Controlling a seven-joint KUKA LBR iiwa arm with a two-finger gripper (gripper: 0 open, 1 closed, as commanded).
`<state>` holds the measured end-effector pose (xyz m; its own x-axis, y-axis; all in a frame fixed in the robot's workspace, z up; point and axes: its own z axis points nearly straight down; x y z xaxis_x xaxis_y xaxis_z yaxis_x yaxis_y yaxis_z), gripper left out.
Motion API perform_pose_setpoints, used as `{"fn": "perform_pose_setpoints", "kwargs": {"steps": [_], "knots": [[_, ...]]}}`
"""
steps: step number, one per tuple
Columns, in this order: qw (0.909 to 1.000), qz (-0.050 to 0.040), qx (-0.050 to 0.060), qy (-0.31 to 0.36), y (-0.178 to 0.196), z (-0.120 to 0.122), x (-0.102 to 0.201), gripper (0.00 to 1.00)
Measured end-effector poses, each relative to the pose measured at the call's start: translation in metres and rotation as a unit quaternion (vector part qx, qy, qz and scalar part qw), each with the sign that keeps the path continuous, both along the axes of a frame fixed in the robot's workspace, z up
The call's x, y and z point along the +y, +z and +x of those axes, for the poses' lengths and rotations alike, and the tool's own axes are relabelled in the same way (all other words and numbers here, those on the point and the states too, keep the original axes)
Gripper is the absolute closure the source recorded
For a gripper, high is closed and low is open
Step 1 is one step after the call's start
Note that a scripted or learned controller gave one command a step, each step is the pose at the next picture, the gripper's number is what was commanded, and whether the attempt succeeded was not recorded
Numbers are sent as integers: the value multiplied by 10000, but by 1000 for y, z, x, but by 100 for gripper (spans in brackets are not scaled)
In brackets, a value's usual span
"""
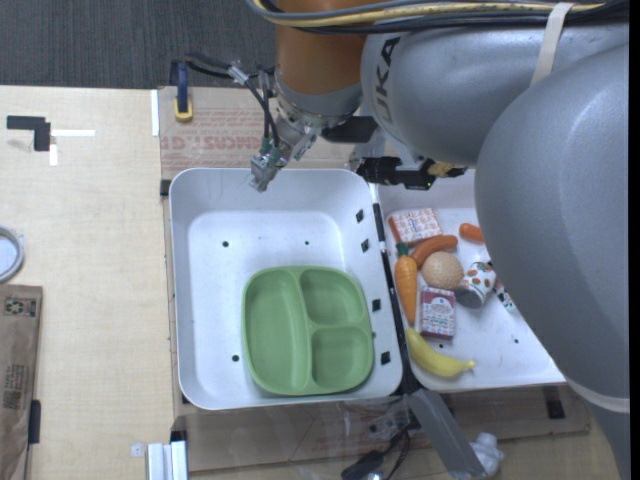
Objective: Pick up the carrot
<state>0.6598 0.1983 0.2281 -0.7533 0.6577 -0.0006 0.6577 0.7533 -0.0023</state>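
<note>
The gripper (262,176) hangs over the far edge of the left white bin (200,268), its jaw state unclear, while the long orange carrot (406,286) lies at the right bin's left edge.

The carrot (405,286) is orange with a green top, the banana (438,359) yellow, the divided plate (307,330) pale green, both bins (200,298) white.

Grey arm (480,88) extended leftward, tool (264,171) pointing down
</note>
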Motion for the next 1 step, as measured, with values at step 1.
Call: {"fn": "perform_pose_setpoints", "kwargs": {"steps": [1], "knots": [[10000,-4,-3,-18,8,1,-2,100]]}}
